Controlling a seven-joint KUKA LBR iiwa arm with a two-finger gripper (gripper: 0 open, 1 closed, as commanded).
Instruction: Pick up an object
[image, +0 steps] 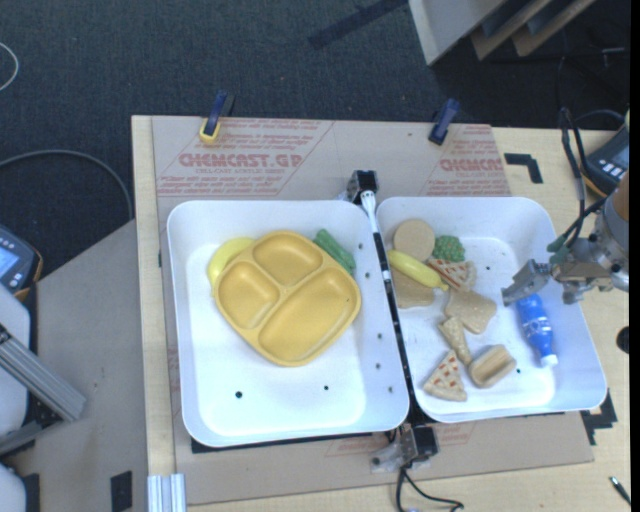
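Camera view: tool (545, 283), grip state unclear, above blue-labelled clear bottle (536, 328).

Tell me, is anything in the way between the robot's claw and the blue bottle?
Nothing visible is in the way. The gripper hangs at the right edge of the right bin, just above the blue bottle's top end. The toy foods, like the bread roll, lie off to the bottle's left.

Bench (300, 150) under brown printed board, two shallow white bins (200, 330) side by side on top.
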